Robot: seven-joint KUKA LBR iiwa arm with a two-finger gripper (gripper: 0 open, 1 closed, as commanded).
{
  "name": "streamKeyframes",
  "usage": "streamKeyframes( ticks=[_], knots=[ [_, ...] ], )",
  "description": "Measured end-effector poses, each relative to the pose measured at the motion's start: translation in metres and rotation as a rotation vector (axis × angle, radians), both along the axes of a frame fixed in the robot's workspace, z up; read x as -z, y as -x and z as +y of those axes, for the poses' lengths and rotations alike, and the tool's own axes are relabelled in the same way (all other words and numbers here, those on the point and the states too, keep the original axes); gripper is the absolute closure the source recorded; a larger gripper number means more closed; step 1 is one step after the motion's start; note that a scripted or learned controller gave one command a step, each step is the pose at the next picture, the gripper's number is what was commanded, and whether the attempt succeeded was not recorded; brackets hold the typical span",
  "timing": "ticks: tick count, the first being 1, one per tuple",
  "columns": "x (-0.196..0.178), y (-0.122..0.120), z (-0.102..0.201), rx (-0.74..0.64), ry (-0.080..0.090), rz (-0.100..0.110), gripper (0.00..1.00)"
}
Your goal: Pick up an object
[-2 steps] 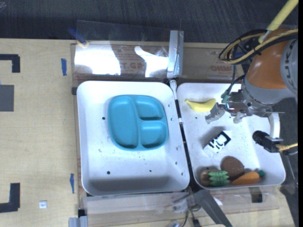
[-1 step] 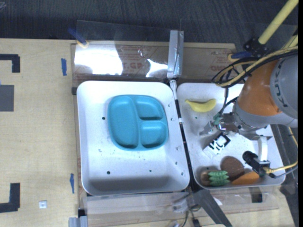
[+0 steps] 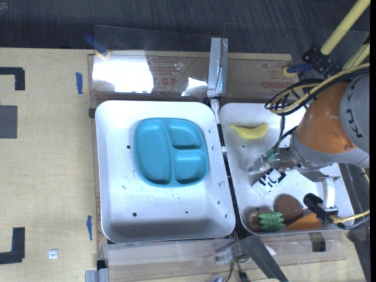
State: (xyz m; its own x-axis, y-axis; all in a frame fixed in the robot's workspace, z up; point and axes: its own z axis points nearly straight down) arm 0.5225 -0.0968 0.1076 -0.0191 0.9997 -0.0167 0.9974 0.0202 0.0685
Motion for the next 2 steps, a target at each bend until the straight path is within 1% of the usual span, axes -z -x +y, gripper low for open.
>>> streamKeyframes(
  ticks=[1,2],
  knots=[
    [0.001,-0.003,-0.002,-0.032,-0.001,0.011,0.00],
    [-0.015,-0.008,-0.005,-0.028,0.005,-0.007,1.00]
  ],
)
